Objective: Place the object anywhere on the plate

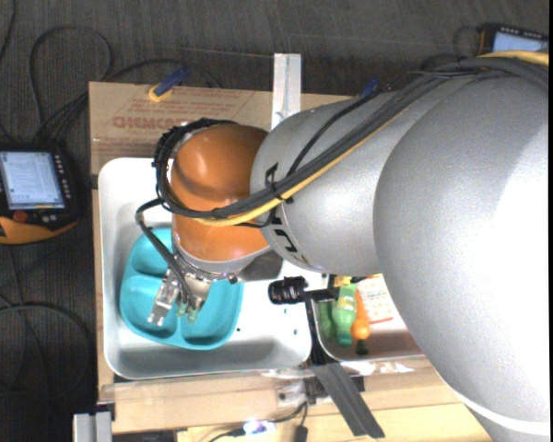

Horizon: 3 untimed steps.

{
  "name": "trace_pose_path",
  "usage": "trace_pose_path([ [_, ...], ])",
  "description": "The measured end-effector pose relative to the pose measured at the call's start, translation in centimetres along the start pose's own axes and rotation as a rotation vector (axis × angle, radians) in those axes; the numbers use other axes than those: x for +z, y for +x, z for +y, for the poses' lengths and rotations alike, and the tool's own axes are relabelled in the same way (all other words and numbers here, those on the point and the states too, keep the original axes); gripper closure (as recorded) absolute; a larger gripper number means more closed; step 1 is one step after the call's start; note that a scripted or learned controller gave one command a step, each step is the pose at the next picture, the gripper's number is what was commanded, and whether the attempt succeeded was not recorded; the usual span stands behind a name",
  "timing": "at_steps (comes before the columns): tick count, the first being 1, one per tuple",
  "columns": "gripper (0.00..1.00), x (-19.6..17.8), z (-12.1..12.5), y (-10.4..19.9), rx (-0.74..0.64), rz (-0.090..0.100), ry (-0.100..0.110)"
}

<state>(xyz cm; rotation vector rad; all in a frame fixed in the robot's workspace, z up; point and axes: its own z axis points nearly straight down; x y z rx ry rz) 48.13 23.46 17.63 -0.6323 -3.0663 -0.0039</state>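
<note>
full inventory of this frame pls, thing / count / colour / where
plate: 1, turquoise, divided into compartments, in the left bin
left bin: 1, white, on the bench under the arm's wrist
right bin: 1, white, mostly covered by the arm
green object: 1, green, in the right bin near its left wall
orange object: 1, orange, beside the green one
printed card or box: 1, white with red print, right bin, partly hidden
cardboard sheet: 1, brown, behind the left bin
pendant: 1, black and orange with a lit screen, on the floor at left
arm: 1, grey with orange band
end effector: 1, metallic, over the plate
</note>
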Motion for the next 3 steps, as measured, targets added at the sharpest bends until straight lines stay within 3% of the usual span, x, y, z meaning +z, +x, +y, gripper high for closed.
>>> trace_pose_path([
  [1, 0.0, 0.01, 0.0, 0.01, 0.0, 0.0, 0.0],
  [2, 1.0, -0.82, 0.03, 0.06, 0.001, 0.004, -0.001],
  [3, 0.0, -0.81, 0.03, 0.07, 0.001, 0.004, 0.0],
])
